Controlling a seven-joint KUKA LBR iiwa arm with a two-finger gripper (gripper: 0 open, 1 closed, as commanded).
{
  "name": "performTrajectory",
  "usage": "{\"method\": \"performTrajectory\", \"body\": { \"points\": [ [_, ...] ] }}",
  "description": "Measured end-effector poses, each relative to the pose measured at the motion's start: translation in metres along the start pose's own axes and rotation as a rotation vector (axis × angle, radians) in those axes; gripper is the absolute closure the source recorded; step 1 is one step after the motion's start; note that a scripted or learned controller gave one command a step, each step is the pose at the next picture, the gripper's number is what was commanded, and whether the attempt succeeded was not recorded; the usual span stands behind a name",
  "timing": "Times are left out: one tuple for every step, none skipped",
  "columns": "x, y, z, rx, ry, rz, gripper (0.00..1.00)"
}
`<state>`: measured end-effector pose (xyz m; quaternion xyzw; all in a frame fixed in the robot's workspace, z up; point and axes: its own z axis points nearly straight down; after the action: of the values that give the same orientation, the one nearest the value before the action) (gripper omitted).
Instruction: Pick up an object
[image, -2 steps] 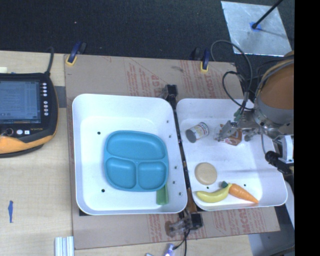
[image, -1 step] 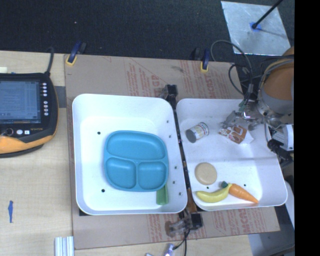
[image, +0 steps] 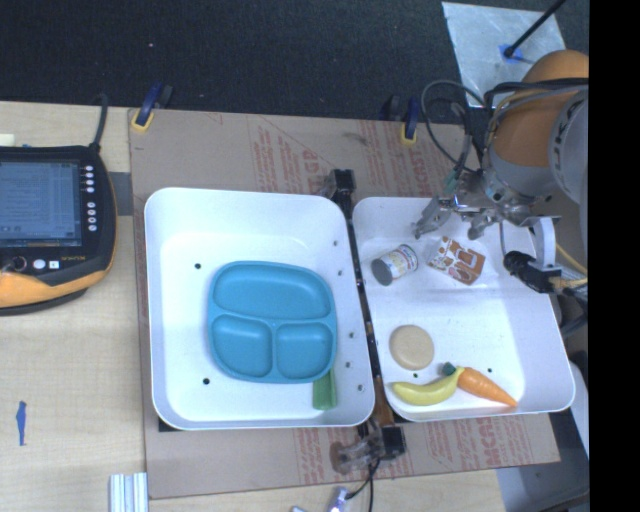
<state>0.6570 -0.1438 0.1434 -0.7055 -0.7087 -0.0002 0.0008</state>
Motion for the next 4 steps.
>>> {"method": "performTrajectory", "body": {
  "points": [
    [-0.042, -0.027, 0.022, 0.003, -0.002, 0.002, 0.00],
    [-0.068, -0.020, 0.028, 0.000, -0.002, 0.003, 0.00],
    [-0.069, -0.020, 0.018, 0.001, -0.002, 0.001, 1.00],
    [0.028, -0.031, -0.085, -0.001, 0.000, 0.000, 1.00]
  ]
}}
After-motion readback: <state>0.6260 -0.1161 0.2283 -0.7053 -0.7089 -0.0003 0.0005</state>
